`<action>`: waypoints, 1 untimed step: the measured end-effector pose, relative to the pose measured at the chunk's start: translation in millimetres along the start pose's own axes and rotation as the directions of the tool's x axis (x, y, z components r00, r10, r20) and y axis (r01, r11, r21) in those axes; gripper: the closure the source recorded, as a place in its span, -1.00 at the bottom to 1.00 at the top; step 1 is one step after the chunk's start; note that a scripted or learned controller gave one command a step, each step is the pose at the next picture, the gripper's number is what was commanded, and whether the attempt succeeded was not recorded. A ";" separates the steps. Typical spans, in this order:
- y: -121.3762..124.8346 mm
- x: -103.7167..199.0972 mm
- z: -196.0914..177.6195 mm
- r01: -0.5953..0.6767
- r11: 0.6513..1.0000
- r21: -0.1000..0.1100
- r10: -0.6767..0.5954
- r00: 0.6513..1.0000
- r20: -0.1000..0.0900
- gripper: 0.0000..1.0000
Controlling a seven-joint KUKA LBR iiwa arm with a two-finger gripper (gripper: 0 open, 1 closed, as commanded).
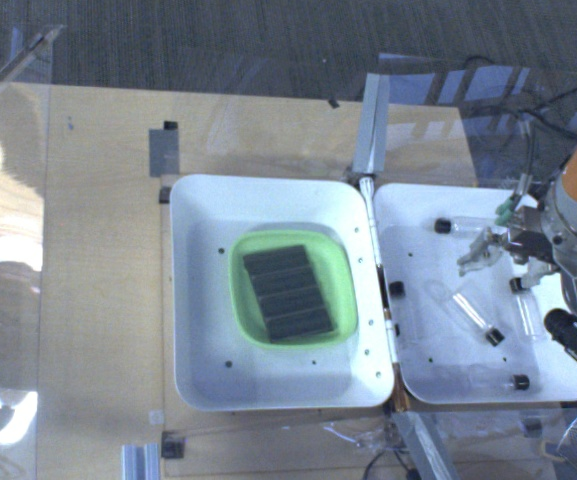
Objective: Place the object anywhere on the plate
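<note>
Green and square, the plastic plate (293, 286) sits in the middle of the left white bin (198, 298), and the dark grey ribbed rectangular block (287, 293) already lies flat on it, well inside the rim. You can judge the placing as good as done. The hand (488, 248) hovers over the right white bin (418, 368), toward its far right corner, and whether it stands wide or narrow you cannot tell from this slant. Several clear plastic tubes with black caps (476, 318) lie scattered beneath it. To finish well, lift straight up, keep clear of the tubes, and leave the plate undisturbed.
</note>
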State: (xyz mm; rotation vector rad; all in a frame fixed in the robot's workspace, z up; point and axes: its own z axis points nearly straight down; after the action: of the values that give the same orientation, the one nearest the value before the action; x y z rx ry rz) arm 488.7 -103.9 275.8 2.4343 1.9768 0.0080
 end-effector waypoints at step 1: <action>9.5 -39.4 -121.4 0.006 1.000 -0.005 -0.006 1.000 0.002 -1.00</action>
State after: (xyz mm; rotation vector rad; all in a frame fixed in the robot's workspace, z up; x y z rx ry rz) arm 489.0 -144.2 397.2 2.4248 1.9810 0.0105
